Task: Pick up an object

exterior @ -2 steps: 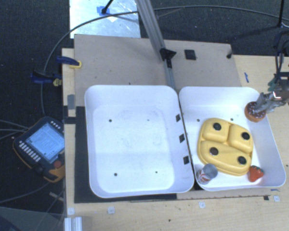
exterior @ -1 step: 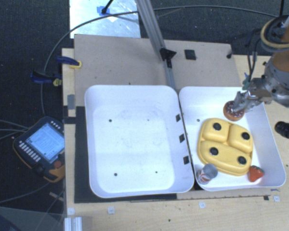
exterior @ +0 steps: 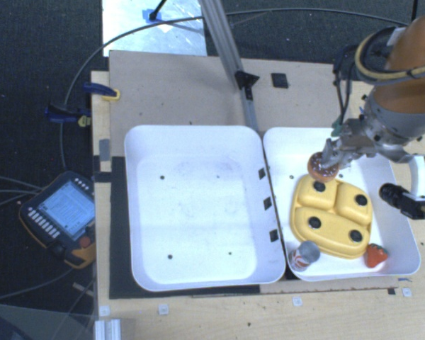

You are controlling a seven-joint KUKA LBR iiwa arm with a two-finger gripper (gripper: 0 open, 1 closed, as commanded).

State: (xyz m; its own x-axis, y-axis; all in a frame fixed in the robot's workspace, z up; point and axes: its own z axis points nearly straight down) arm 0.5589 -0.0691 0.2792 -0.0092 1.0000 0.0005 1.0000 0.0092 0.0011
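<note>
The gripper (exterior: 329, 163) hangs over the upper part of the right bin (exterior: 283, 147), right above a small round brown object (exterior: 319, 167) with a speckled, ring-like face, much like a doughnut. The view does not let me tell whether that piece sits between the jaws or just under them, nor whether the gripper is released or clenched.

From the left: a handheld control pendant (exterior: 60, 218) lies on the dark floor beside the bench. The left bin (exterior: 138, 147) follows, shallow and white.

In the right bin, the doughnut piece touches the top edge of a yellow moulded tray (exterior: 333, 218). The tray is a rounded block with four shallow compartments, each marked by a dark dot. Its long axis runs at a slant, from upper left to lower right. At its lower left corner stands a small grey-topped can (exterior: 305, 254), just beside it. At its lower right corner lies a red strawberry-like piece (exterior: 376, 256), touching the tray's edge near the bin wall.
</note>
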